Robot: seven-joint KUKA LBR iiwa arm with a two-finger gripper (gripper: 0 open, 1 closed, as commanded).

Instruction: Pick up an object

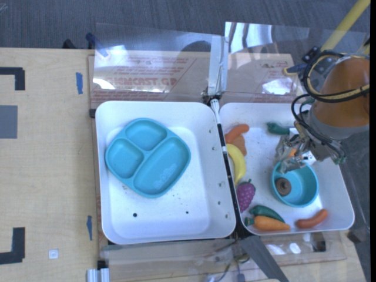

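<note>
Camera view: left bin (117, 216) holds blue plate (148, 156) — right bin (343, 198), bowl (295, 184).

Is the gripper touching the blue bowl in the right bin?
Cannot tell. In the camera view the gripper overlaps the blue bowl's upper left rim, but from above it may be hovering over the rim, not resting on it.

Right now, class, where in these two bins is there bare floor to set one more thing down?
Left bin: bare floor along the near wall, below the blue divided plate. Right bin is crowded: blue bowl, banana, carrot and gripper leave small gaps.
</note>
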